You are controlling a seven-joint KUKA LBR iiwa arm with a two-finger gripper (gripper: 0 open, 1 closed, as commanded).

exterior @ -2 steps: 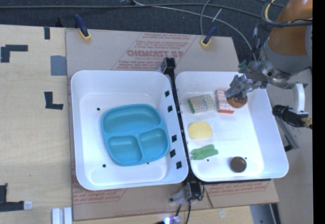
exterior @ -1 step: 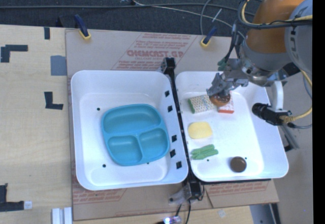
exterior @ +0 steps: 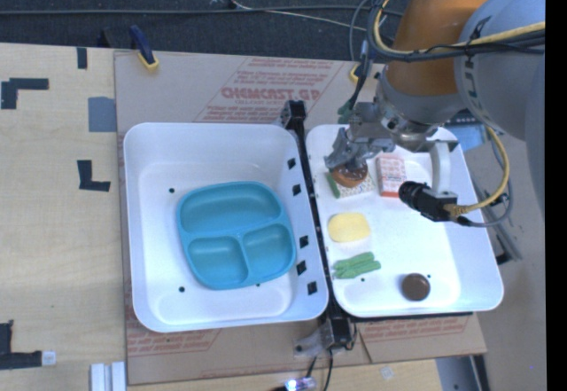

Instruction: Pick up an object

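Over the far left corner of the right bin [exterior: 478,278], the gripper [exterior: 352,159] hangs low above a small brown, rounded piece [exterior: 350,175] that sits on a white card with a green edge [exterior: 353,188]. From where I stand the metal fingers crowd together right over that brown piece, but whether they are spread or pressed I cannot tell, and I would not say anything is held. It looks to me like the arm [exterior: 443,26] has been set there to take that piece, since the tool is directly above it and nothing else lies so close.

Just right of it lies a red and white packet [exterior: 391,176], flat and boxy. Nearer, a soft-looking yellow lump [exterior: 348,226] with rounded corners rests apart from the others, then a green, knobbly pod shape [exterior: 356,266], and nearest right a dark brown disc [exterior: 415,287]. All are spread out on the smooth white plastic floor, which leaves room for fingers to come down around each one.

Left of the black divider clips, the left bin [exterior: 146,203] carries a glossy blue tray [exterior: 236,234] with three shallow compartments, lying at a slight angle. Both bins rest on a sheet of printed cardboard [exterior: 257,88] over the pale wooden bench [exterior: 53,230].
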